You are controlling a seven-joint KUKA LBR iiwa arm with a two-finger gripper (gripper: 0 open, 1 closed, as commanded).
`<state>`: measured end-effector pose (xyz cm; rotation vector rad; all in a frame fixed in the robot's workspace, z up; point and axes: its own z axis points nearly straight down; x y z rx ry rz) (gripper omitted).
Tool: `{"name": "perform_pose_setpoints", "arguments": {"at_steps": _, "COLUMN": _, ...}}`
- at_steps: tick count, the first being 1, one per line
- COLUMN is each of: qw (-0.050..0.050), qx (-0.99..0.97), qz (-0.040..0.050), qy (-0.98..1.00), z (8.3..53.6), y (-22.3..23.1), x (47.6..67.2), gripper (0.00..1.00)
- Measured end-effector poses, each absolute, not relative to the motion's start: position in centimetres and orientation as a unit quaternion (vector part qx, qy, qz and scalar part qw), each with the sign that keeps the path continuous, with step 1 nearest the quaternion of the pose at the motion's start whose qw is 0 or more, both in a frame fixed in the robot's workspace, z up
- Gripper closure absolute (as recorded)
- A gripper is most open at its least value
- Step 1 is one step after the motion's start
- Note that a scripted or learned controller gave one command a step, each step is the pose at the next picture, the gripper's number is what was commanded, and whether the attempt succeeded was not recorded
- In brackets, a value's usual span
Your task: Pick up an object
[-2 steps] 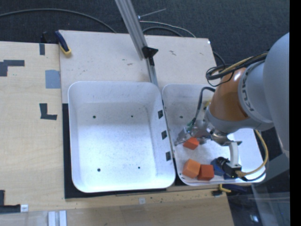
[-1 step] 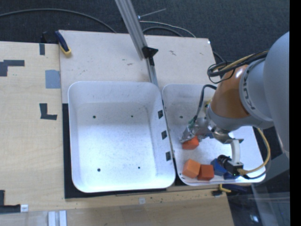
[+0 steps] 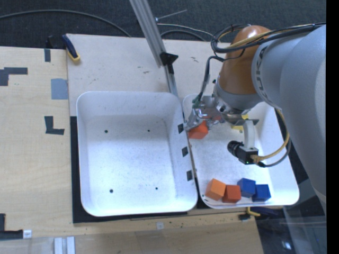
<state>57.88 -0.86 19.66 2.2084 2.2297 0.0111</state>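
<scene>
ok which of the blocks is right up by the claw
The orange-red block at the claw, near the right bin's far left corner. The other four blocks sit clustered along that bin's near edge.

The large, smooth, matte grey cylindrical arm casing (image 3: 296, 78) has rounded edges and a paler sheen along its upper side. Above the wrist sits a glossy orange dome-shaped band (image 3: 241, 62), catching a bright highlight on its crown. Thin black cables (image 3: 225, 38) loop over the orange part, and a yellowish cable (image 3: 278, 155) curves along the grey shell's lower edge. Below the band, a silver metal wrist block (image 3: 212, 110) carries small fittings. A black cylindrical attachment (image 3: 241, 151) hangs on a pale grey bracket (image 3: 249, 134).
</scene>
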Motion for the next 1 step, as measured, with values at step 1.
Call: {"name": "perform_pose_setpoints", "arguments": {"at_steps": 1, "qw": -0.003, "qx": 0.705, "qz": -0.0014, "qy": 0.709, "z": 19.11, "y": 4.76, "x": 53.49, "gripper": 1.0}}
